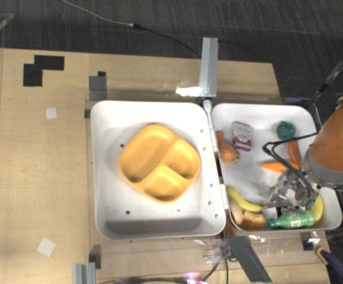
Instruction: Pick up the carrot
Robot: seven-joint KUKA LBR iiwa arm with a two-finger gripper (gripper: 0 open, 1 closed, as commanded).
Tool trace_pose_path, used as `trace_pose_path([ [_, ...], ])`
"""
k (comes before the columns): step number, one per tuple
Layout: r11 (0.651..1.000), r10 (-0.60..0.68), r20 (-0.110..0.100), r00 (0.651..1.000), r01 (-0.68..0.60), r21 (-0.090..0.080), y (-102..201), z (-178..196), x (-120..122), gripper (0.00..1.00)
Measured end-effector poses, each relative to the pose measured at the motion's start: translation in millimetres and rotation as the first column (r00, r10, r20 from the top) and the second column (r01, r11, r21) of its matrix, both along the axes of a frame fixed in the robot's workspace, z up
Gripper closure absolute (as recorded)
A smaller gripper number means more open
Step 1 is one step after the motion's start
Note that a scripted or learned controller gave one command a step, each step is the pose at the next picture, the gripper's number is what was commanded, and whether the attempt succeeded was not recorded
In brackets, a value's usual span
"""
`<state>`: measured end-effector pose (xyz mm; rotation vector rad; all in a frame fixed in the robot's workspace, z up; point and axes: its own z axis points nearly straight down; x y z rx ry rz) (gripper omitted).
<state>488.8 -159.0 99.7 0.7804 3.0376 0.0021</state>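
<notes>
The carrot [273, 166], a short orange tapered piece, lies on the floor of the right bin [260, 114] near its middle. My gripper [290, 192] hangs just below and to the right of it, over the bin's near right part, a little apart from the carrot. The orange band of the arm [337, 141] covers the bin's right edge. Nothing can be seen between the gripper's tips.
Around the gripper lie a green bottle [291, 220], two bananas [245, 200] [318, 209] and a brown potato-like lump [251, 219]. A red-orange stick [294, 152], a green round thing [285, 129], a white-purple packet [241, 135] and a brownish root [226, 149] lie farther back. The left bin [100, 176] holds a yellow divided plate [159, 161].
</notes>
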Motion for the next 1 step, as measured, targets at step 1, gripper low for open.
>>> trace_pose_path([
  [1, 0.999, -0.038, 0.01, 0.999, 0.038, -0.005, -48.0, 87.6, 34.1, 1.0],
])
